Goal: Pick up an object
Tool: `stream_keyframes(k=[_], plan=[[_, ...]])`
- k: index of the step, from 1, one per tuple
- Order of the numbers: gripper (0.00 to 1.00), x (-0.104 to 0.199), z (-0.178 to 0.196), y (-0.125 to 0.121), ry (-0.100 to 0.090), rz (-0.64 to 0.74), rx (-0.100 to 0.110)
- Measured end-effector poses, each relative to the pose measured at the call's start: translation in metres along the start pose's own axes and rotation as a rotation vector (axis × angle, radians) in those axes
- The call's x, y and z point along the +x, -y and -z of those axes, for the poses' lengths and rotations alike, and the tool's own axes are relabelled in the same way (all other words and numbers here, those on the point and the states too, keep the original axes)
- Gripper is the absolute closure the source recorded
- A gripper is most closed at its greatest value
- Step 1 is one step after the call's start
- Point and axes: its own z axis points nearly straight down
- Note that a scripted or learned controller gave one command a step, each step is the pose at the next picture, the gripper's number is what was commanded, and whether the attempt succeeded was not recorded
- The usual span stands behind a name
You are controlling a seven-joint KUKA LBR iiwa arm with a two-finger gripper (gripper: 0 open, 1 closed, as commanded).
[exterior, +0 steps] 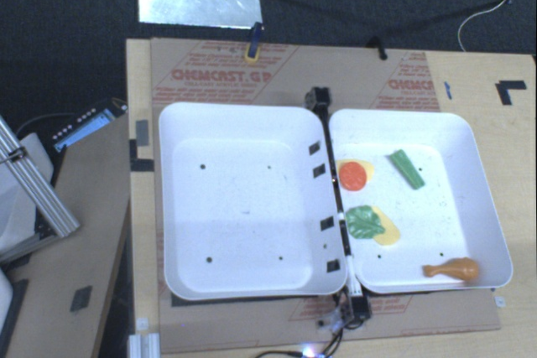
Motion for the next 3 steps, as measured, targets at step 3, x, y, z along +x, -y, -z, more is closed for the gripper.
stream_keyframes(k=[3], plan=[[1.0,0.001,-0.001,-0.023,0.001,0.004,0.0]])
